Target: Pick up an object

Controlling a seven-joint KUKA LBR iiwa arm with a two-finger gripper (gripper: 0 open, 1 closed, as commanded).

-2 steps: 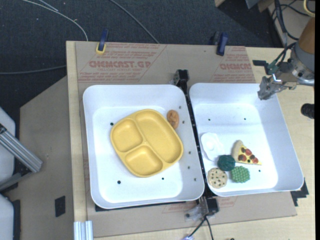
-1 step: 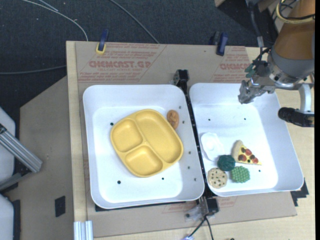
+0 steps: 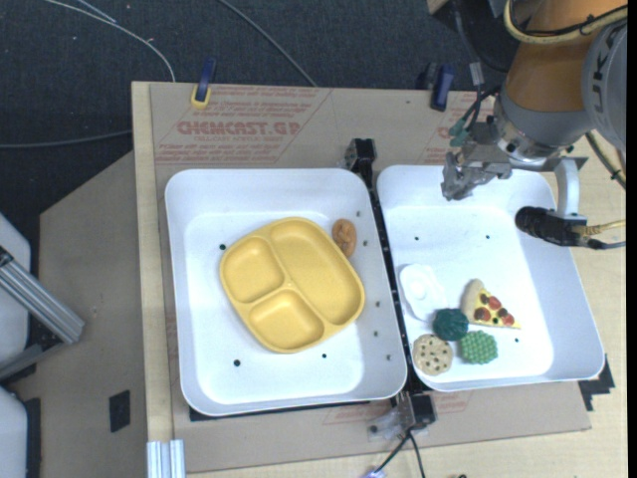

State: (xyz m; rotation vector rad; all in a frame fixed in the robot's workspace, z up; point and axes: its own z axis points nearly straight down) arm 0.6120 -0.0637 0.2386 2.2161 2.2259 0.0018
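Camera view: I see the gripper [image 3: 461, 185] over the right bin [image 3: 572, 297], well apart from pizza slice [image 3: 490, 307] and cookie [image 3: 432, 354]; I cannot tell its jaws' state.

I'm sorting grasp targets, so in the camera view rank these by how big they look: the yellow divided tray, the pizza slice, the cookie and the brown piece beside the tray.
1. yellow divided tray, by far the largest
2. pizza slice
3. cookie, close to the pizza slice, so that order is unsure
4. brown piece, smallest
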